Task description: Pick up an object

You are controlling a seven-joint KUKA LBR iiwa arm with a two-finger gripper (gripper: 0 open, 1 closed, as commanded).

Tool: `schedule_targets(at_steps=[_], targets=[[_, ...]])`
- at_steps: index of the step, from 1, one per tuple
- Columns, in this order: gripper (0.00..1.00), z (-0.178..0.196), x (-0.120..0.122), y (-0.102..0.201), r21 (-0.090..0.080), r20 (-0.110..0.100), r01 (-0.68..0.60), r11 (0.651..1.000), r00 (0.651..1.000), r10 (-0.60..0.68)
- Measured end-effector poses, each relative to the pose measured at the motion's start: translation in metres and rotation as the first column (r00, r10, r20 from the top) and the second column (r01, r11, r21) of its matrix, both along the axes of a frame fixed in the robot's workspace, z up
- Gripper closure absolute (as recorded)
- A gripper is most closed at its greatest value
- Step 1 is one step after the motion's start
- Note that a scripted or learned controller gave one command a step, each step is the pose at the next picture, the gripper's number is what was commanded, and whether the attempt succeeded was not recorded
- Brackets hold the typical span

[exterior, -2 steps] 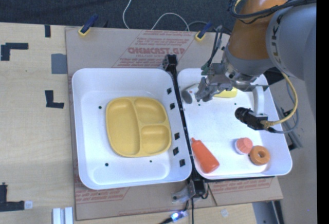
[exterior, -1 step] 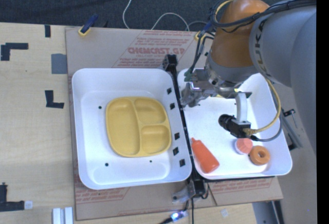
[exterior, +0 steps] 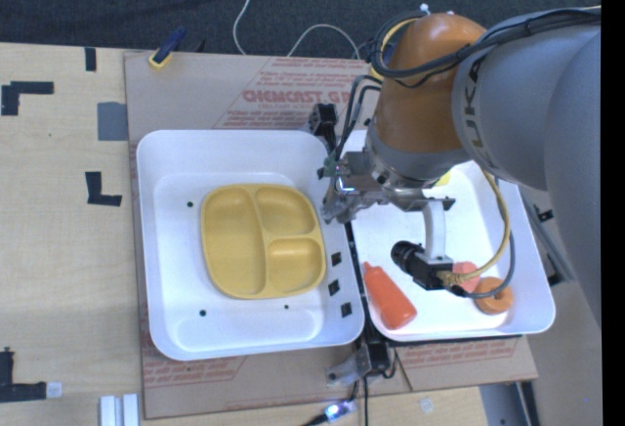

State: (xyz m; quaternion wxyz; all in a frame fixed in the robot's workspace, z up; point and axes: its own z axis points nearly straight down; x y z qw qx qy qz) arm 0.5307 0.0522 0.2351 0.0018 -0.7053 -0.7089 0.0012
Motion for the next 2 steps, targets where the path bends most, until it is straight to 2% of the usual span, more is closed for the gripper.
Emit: schedule_targets(at_steps=[1,2], targets=[[1.00,-0.0030,-0.0177,0.0439,0.000,0.000,-0.001,1.000,1.000,0.001],[0.00,-0.0028,-0.0168,0.0412,-0.001,0.001,0.003,1.000,1.000,-0.003]])
